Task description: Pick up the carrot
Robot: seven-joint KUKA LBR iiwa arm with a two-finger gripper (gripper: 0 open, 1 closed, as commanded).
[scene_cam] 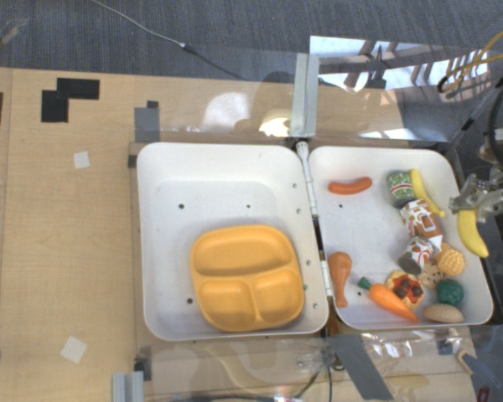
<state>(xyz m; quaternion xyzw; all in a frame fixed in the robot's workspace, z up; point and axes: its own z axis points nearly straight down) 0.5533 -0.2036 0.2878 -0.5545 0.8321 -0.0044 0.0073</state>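
The carrot [389, 299] is orange with a small green top and lies flat near the front edge of the right bin [365, 224], its green end pointing left. My gripper [478, 199] is at the right rim of that bin, well to the right of the carrot and further back. It hangs just above a yellow banana [473, 233], and nothing shows in its grasp.
Around the carrot lie a drumstick [340, 275], a pizza slice [407, 286], a corn cob [450, 262], a green broccoli [450, 292] and a tan potato [443, 312]. A sausage [350, 186], a can [399, 188] and small boxes [420, 219] sit further back. The left bin [176, 182] holds a yellow divided plate [246, 276].
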